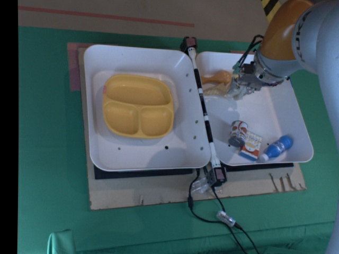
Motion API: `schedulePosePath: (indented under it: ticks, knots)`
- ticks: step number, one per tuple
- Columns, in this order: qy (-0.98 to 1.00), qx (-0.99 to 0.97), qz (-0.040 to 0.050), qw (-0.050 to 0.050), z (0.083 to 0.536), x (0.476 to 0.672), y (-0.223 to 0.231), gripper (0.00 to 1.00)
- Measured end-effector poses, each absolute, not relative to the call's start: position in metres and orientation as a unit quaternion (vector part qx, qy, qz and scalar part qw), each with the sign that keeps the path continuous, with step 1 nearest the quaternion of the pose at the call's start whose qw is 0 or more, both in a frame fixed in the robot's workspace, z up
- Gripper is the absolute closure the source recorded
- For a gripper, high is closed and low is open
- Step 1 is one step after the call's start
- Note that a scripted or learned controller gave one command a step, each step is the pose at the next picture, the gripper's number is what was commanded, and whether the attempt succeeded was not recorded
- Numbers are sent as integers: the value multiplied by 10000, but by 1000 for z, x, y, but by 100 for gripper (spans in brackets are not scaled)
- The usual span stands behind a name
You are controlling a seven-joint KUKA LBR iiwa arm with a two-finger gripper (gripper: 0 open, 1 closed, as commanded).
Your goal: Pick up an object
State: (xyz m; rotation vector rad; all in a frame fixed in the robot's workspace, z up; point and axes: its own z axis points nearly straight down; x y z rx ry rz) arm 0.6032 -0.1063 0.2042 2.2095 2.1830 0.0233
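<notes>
My gripper (pixel 238 90) is low in the far left part of the right bin (pixel 286 110). It sits right against an orange and tan soft-looking object (pixel 217 80) that lies by the bin's left wall. A paler piece (pixel 216 91) lies just under that object, beside the gripper tip. Whether the object is gripped is hidden by the wrist. Nearer the front of the same bin lie a small printed can (pixel 238 133), a flat colourful box (pixel 251 145) and a blue bottle with a white cap (pixel 277 148).
The left bin (pixel 100 147) holds a yellow divided plate (pixel 139 105). A black-and-white bar (pixel 204 115) runs between the two bins. Cables (pixel 222 216) trail off the bench's front edge onto the green cloth.
</notes>
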Motion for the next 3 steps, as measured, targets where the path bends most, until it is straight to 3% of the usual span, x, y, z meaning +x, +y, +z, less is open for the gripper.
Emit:
schedulePosePath:
  ticks: [1, 2, 3]
  knots:
    - [7024, 7115, 72, 179, 204, 603, -107, 0]
    - [7053, 7089, 29, 91, 187, 613, -107, 0]
    - [7029, 7110, 52, 164, 204, 616, -111, 100]
